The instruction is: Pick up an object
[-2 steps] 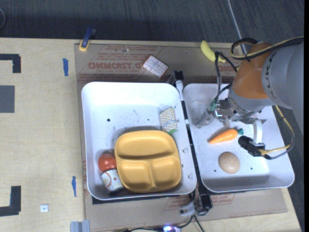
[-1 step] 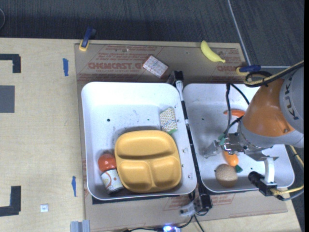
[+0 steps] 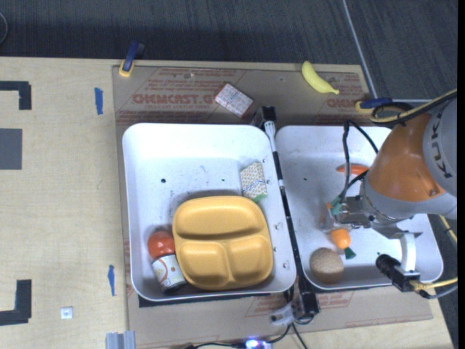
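Note:
My gripper hangs over the middle of the right bin, under the grey wrist and orange band of the arm. Just below it in the image lies a small orange carrot-like toy with a green tip; I cannot tell if they touch. A round brown lump rests near the bin's front wall. Behind the arm, an orange piece peeks out.
The left bin holds a yellow compartment tray, a patterned packet and a red-topped can. Beyond the bins lie a yellow banana and a small patterned box. Cables trail at the right.

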